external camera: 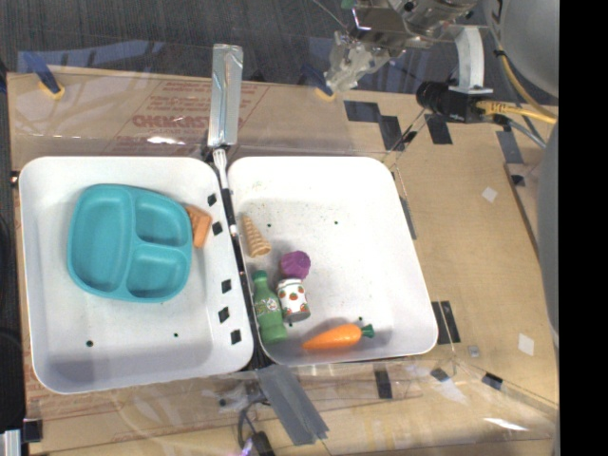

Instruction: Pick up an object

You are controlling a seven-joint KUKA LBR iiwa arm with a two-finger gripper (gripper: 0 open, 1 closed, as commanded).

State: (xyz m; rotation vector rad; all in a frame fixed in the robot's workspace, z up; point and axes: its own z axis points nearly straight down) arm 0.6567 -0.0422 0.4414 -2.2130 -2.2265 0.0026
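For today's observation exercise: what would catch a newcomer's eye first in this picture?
Probably the turquoise divided tray lying in the left bin, the biggest patch of colour. Next, the orange carrot near the right bin's front edge, beside a green bottle. The gripper hangs above the bench beyond both bins.

- Gripper (347, 65) hovering above bench, beyond the right bin (404, 255).
- Right bin holding carrot (332, 338), green bottle (268, 307), small can (294, 298), purple item (295, 263), cone (254, 235).
- Left bin (57, 350) holding teal tray (129, 242).
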